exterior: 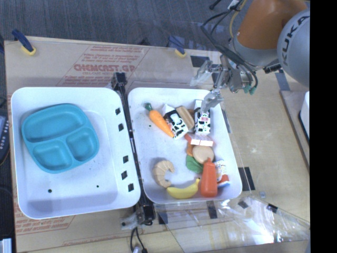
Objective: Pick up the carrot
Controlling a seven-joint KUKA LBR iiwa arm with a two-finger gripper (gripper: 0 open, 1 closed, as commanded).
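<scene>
1. Nearest the camera, a banana [183,191] and a red bottle [209,179] are lying along the front wall of the right bin [138,157], with a croissant [163,172] just beside them.
2. In the left bin [21,194], a blue divided plate [59,136] is sitting alone, well apart from the task.
3. Further back in the right bin, the carrot [159,121] is lying at a slant, its green top toward the far-left corner and its tip touching a black-and-white carton [178,123]. A second cow-patterned carton [202,122] is standing near the right wall.
4. The gripper [210,100] is hanging over the far-right part of that bin, above the second carton and well to the right of the carrot; nothing is sitting between its fingers, and how wide they are standing cannot be told.
5. The step in hand is judged to be the approach: the next move is calling for travel leftward, then a descent across the carrot's body, clear of the touching carton.
6. Farthest back, the cardboard [100,62] is reading "CHEMCAST GP" in red, and the arm [295,30] is showing "KUKA".
</scene>
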